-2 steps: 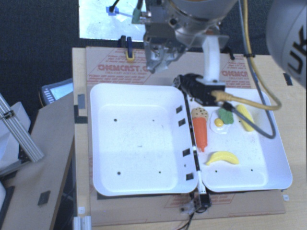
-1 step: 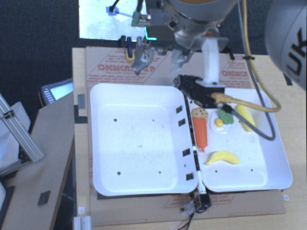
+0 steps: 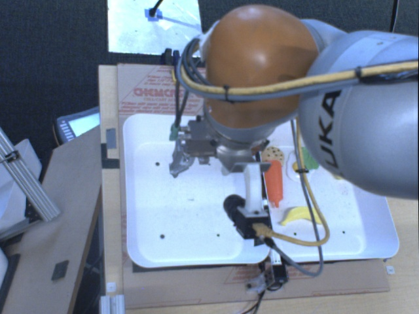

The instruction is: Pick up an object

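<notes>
looming closest, the arm (image 3: pixel 314 103) fills the upper right of the frame, its orange band above the wrist, yellow and black cables looped around it. below it the gripper (image 3: pixel 180 165) hangs over the left bin (image 3: pixel 150 241), left of centre; nothing shows between its fingers, and whether they are apart or together cannot be told. an orange carrot (image 3: pixel 273 182) lies in the right bin (image 3: pixel 373 241), just right of the divider, with a yellow banana (image 3: pixel 298 216) below it. a speckled round piece (image 3: pixel 273 154) and something green (image 3: pixel 308 159) sit above the carrot, partly hidden by the arm.
</notes>
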Controlling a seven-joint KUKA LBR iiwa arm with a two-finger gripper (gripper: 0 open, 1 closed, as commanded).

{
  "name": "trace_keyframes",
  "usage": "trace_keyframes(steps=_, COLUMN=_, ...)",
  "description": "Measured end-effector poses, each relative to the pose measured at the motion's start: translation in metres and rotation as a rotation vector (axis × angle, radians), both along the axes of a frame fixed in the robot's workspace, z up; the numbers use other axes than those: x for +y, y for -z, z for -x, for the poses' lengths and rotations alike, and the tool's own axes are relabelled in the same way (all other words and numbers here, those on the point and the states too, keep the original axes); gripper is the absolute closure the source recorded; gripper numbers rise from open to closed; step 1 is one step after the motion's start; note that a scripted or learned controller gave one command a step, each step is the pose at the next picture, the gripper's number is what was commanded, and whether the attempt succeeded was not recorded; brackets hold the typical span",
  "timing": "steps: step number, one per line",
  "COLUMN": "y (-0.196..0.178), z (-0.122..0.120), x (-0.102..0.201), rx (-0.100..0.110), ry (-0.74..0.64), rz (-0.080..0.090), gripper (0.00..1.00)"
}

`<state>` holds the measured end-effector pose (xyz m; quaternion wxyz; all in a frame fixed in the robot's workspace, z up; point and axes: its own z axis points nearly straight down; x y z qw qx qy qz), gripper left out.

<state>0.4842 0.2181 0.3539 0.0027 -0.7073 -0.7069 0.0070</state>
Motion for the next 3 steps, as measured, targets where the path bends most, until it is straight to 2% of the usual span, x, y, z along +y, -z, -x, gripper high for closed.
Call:
trace_keyframes(steps=1, y=-0.019, z=-0.003, x=0.001, rx=-0.016, ry=-0.001, rz=-0.008, gripper=1.00)
trace_keyframes(steps=2, y=-0.075, z=-0.012, x=0.013, rx=-0.019, ry=-0.005, rz=-0.009, gripper=1.00)
trace_keyframes(steps=3, y=-0.023, z=-0.068, x=0.005, rx=-0.015, ry=0.001, rz=-0.005, gripper=1.00)
